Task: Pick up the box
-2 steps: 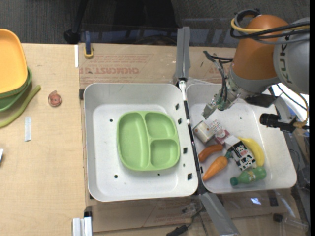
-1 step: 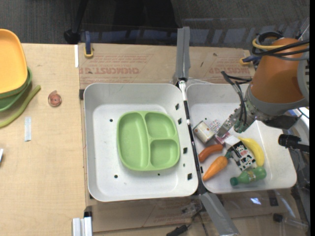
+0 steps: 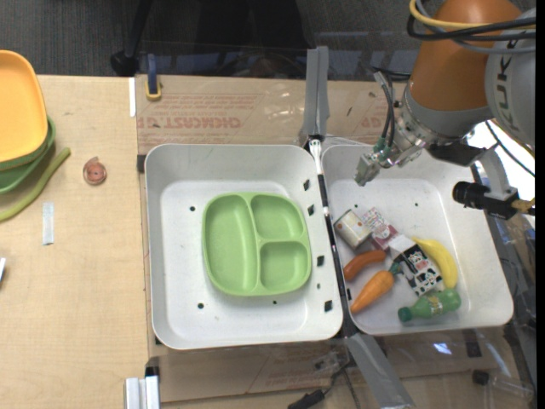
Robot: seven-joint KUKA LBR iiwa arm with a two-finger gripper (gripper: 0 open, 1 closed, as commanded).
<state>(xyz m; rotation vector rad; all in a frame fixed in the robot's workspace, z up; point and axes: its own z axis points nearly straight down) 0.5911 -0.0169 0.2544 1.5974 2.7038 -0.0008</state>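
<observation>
Above right bin's back-left corner: gripper hovering, jaw state unclear; box lies below, untouched.

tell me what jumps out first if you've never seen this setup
The bright green divided plate lying in the left bin grabs the eye first. Next, the arm's big orange band at top right, with the gripper hanging over the right bin, above a cluster of toy food and a small box.

Grey arm entering from right, orange-banded wrist tilted down-left — hand hanging low
</observation>
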